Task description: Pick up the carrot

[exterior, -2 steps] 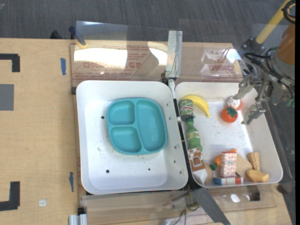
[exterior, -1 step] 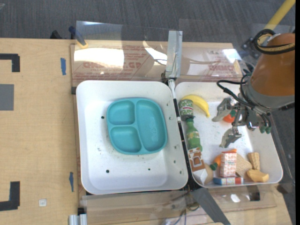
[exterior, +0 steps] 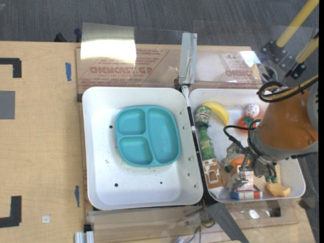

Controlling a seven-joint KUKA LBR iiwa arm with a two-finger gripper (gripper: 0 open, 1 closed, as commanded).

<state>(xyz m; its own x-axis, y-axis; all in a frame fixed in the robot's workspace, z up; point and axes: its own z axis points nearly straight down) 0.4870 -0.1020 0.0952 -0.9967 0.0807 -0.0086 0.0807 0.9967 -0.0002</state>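
Over right bin (exterior: 297, 182): gripper (exterior: 246, 170) low above carrot (exterior: 236, 161), crowded by clutter; finger spread and hold indiscernible.

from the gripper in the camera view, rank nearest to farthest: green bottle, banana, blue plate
From the gripper, low in the right bin:
1. green bottle, just to its left by the divider
2. banana, up at the bin's far side
3. blue plate, in the left bin
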